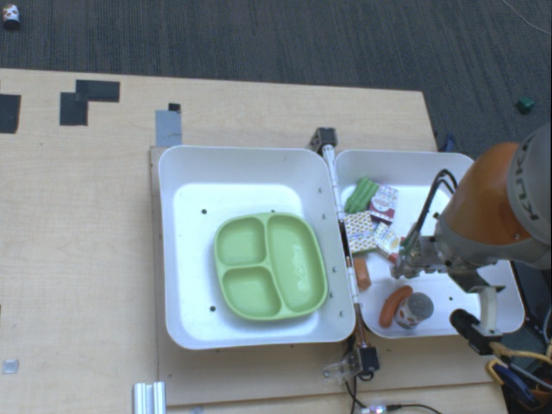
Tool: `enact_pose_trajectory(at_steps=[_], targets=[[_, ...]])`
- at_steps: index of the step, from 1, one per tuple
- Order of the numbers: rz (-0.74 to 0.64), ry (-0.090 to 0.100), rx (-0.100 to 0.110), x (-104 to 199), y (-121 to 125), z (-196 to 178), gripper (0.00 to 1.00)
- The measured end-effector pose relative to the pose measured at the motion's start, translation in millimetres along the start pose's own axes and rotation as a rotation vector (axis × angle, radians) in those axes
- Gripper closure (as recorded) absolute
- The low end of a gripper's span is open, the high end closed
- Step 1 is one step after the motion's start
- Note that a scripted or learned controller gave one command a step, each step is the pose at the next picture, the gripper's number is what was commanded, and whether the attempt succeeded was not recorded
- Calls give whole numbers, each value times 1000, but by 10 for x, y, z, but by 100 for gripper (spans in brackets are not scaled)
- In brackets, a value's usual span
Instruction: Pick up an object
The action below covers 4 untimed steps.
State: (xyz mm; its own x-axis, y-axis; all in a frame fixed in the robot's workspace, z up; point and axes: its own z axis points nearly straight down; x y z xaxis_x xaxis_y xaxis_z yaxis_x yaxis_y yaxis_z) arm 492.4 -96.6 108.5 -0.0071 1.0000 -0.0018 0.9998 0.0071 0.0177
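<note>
Camera view from above: I have the arm (496,205) reaching in from the right over the right bin (405,164), its orange band above the bin's right half. The gripper (405,264) sits low over the middle of that bin, but it is dark and small from here and I cannot tell whether it is released or clenched, nor whether anything is in it.

The pickable things are all in the right bin. A green ridged piece (360,195) lies near the bin's back left corner, with a small red-and-white packet (384,202) just beside it on the right. Below them a patterned packet (360,231) lies against the left wall. A small orange piece (362,272) rests close to the left wall, further toward the front. At the front edge, an orange sausage-shaped item (395,305) lies tilted, touching a small round can (417,309) on its right. Both sit just in front of the gripper.

In the left bin (185,257) I see a light green divided plate (271,266) with three compartments, lying flat toward the bin's front right. The two bins sit side by side on the wooden bench (78,257).
</note>
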Motion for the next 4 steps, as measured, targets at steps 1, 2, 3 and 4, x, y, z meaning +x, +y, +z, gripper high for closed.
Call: enact_pose_trajectory(at_steps=[1,2,3,4], targets=[[0,0,0,1,-1,1,0],[4,2,11,-89,-44,219,0],[3,1,5,-89,-20,106,100],[3,1,6,-89,-20,106,0]])
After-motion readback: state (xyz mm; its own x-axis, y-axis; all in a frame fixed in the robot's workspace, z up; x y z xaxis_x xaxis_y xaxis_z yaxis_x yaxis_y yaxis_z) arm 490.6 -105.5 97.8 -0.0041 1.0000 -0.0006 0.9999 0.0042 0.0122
